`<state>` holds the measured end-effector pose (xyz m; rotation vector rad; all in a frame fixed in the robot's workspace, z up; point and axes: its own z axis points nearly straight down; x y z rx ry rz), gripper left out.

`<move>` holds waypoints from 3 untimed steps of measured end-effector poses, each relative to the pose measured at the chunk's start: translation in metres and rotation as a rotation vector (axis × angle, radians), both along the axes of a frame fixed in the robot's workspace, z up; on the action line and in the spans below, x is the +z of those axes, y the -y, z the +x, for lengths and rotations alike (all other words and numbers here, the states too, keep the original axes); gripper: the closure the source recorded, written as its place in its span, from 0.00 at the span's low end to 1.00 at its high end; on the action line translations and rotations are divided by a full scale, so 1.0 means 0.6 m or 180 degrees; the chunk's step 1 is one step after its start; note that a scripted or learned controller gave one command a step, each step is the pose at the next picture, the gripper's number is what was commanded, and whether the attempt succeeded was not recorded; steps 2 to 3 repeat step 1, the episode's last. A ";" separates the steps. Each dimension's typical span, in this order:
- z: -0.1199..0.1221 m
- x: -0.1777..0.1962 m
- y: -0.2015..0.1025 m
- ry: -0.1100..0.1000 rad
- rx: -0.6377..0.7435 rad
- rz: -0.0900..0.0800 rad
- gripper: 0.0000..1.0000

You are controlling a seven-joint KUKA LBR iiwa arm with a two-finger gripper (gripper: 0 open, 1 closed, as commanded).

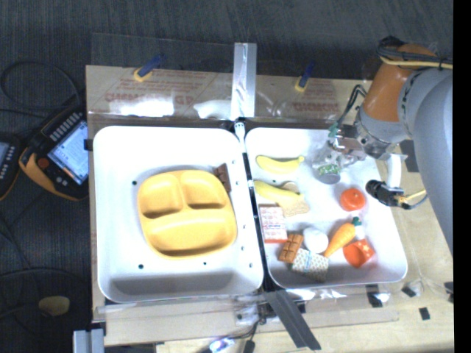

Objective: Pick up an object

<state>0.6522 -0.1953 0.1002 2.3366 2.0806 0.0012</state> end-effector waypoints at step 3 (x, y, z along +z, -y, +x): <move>0.028 0.156 -0.076 -0.0031 0.0236 0.0027 1.00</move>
